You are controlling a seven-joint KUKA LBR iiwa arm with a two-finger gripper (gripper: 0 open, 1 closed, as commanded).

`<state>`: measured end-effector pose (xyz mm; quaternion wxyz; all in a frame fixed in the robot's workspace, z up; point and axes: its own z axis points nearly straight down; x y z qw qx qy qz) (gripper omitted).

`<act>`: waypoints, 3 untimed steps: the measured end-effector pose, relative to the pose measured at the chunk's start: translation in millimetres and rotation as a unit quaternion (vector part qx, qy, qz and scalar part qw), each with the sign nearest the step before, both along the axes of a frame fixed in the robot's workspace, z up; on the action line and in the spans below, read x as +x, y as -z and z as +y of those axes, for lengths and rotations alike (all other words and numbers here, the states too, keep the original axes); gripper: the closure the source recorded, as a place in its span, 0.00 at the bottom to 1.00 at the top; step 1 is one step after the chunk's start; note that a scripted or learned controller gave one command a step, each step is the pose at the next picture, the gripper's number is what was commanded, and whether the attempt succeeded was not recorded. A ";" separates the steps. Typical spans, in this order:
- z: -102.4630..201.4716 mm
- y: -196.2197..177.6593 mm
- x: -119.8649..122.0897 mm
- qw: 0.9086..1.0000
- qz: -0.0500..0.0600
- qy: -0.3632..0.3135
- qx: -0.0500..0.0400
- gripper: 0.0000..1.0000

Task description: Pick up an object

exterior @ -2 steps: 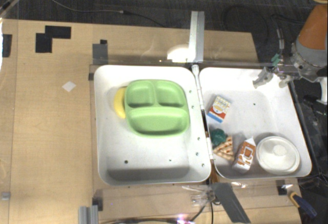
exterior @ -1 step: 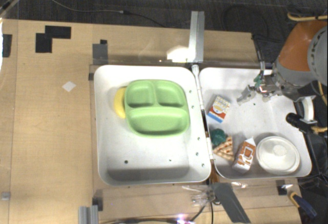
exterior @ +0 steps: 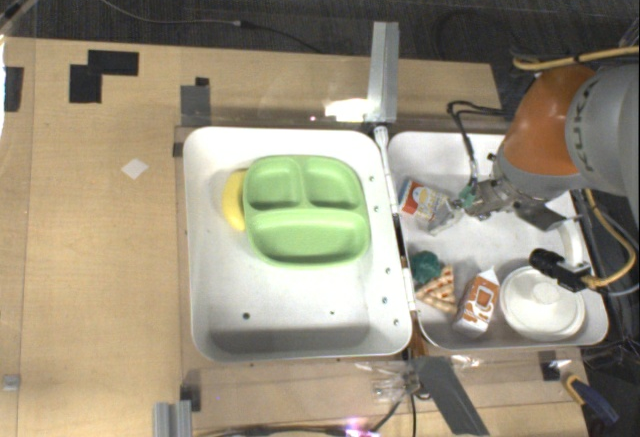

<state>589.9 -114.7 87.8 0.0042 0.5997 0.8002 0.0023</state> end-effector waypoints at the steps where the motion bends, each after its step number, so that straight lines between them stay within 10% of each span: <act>1: 17.7 0.8 64.1 1.000 0.001 -0.010 0.000 0.00; 3: 21.8 1.1 78.7 1.000 0.005 -0.010 -0.002 0.00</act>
